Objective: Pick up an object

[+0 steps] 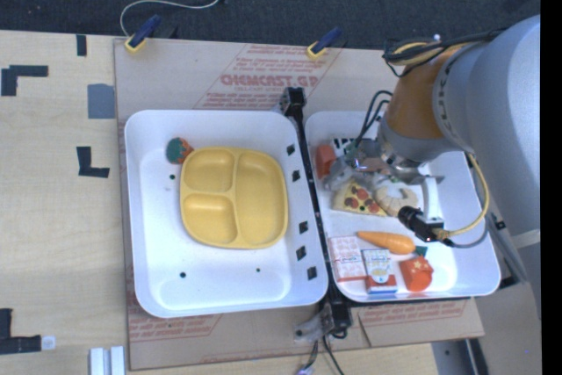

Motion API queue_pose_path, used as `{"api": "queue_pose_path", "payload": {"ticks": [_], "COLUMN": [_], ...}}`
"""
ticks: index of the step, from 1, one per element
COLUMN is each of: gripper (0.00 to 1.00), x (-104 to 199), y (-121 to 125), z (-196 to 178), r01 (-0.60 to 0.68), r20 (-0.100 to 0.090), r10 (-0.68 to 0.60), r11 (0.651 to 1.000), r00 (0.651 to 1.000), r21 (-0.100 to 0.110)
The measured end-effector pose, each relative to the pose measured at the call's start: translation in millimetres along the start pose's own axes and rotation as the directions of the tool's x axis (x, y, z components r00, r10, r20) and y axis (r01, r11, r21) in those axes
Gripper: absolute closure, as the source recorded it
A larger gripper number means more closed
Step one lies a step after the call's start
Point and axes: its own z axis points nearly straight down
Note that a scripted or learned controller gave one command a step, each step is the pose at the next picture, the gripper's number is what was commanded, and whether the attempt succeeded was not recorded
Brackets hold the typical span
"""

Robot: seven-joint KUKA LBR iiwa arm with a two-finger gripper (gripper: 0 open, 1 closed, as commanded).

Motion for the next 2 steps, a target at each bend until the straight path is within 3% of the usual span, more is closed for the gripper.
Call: {"api": "queue_pose_path", "payload": {"ticks": [1,2], "gripper": [0.00,0.00], "x": [1.9,3.5], "y": [-40.7,-113.9], "z": [-0.4,-3.2], "r01": [-0.002,-0.002], "r20": [0.002,-0.001], "r10": [0.002,0.002], "r11": [1.000,1.000], "r00": [1.000,1.000], "r21": [-0.001,0.006]}}
